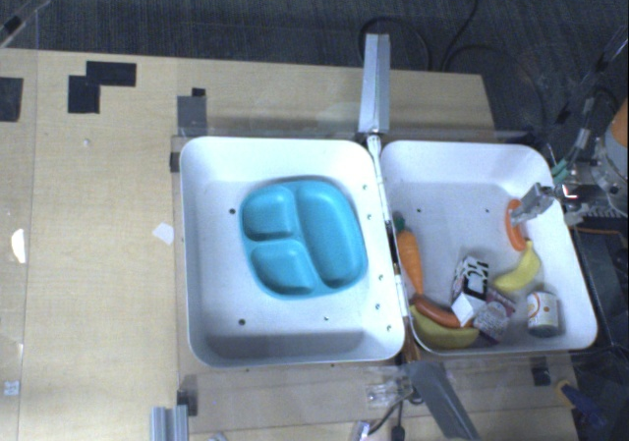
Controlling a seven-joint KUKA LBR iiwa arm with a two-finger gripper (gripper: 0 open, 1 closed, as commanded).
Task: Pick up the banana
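On a pale wooden bench (88,262), the tool (536,201) is hovering just above the banana (521,272); its state cannot be told. Descent and grasp are pending.

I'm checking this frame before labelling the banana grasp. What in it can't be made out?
- Gripper, camera view: small and blurred at the right bin's rim; finger state unreadable.
- Arm: cut off by the right edge.
- Banana: its upper tip meets an orange object; contact with the gripper unclear.
- Second banana: partly under a hot dog.
- Small can and black-and-white packet: labels too small to read.
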